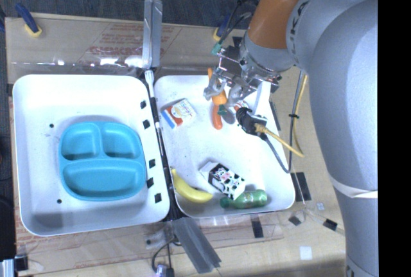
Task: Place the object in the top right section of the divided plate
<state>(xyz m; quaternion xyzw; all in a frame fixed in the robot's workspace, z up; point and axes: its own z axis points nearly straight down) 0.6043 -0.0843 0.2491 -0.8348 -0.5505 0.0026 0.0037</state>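
Your tool [226, 94] sits at 12 o'clock in the right bin [276, 160], closed on the carrot [219, 112]. Plate [101, 160] lies in the left bin [32, 141], at 9 o'clock.

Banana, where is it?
The banana lies in the right bin's near left corner, beside the cow-print carton.

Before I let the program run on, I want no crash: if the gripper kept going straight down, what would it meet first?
Most likely the orange carrot, which lies right under the gripper in the right bin. One slanted view leaves depth unclear, so it may already touch it.
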